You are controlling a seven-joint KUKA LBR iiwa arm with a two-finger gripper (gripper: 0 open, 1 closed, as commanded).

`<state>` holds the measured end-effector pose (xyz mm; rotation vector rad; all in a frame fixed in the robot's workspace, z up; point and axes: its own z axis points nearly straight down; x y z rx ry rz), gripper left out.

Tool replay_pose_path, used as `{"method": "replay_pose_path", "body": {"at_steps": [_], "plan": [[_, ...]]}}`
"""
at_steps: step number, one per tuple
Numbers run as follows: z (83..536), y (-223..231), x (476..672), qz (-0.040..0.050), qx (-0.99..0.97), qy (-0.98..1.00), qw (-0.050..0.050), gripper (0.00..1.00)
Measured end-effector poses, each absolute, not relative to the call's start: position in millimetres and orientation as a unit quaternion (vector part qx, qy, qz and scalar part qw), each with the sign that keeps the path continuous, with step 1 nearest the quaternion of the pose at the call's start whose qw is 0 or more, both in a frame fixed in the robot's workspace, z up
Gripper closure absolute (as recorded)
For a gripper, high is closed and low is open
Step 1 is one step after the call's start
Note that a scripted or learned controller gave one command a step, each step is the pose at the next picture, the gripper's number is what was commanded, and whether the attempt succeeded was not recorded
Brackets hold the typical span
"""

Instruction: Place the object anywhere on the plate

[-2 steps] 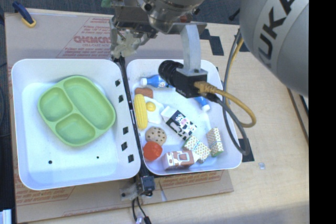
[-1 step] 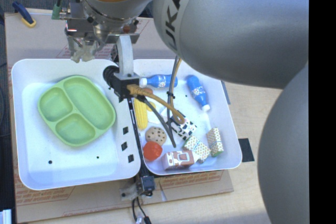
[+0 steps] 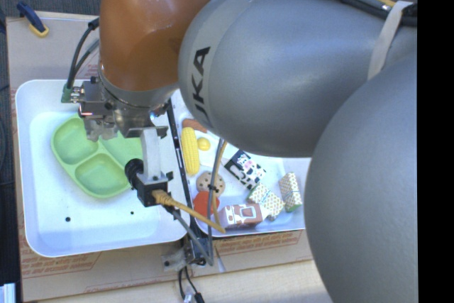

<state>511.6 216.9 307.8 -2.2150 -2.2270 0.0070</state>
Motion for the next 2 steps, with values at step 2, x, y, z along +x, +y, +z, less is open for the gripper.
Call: {"method": "replay_pose_path", "body": {"at_steps": [2], "plan": [[468.7,212.2,591.1,0.0001,-0.706,-0.708,0.0,1.0]]}}
